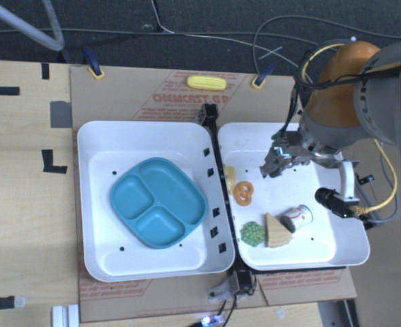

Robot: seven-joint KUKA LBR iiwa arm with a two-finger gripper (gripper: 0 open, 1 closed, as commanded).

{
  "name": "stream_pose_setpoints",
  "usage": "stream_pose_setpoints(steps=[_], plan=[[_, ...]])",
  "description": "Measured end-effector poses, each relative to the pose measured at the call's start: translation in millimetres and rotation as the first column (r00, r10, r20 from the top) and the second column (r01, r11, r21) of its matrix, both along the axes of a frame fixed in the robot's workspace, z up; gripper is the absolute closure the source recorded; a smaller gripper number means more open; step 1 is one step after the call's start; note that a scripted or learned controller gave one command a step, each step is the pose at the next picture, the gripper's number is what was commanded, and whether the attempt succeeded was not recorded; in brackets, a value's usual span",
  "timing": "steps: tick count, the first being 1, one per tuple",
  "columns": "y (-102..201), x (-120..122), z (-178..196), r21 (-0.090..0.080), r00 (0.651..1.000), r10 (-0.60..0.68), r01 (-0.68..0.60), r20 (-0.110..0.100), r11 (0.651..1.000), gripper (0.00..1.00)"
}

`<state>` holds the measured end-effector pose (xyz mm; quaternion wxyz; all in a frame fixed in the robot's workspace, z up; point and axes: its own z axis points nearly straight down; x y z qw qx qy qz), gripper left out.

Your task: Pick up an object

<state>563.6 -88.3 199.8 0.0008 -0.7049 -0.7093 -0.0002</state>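
pincer (277, 163) hovers over right bin (323, 251), above pretzel (243, 193).

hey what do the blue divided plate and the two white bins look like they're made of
Blue divided plate: probably moulded plastic, matte; even colour, soft rounded compartment edges, no glare.
Left white bin and right white bin: apparently thin formed plastic, smooth and faintly glossy; rounded corners, rolled rims, uniform white. Plastic is a guess from the look alone.
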Motion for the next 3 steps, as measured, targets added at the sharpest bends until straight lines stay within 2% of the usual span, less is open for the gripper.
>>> stream_pose_setpoints(steps=[2,3], plan=[[96,39,21,0.000,1.000,0.000,0.000,0.001,1.000,1.00],[155,57,29,0.001,1.000,0.001,-0.001,0.001,1.000,1.00]])
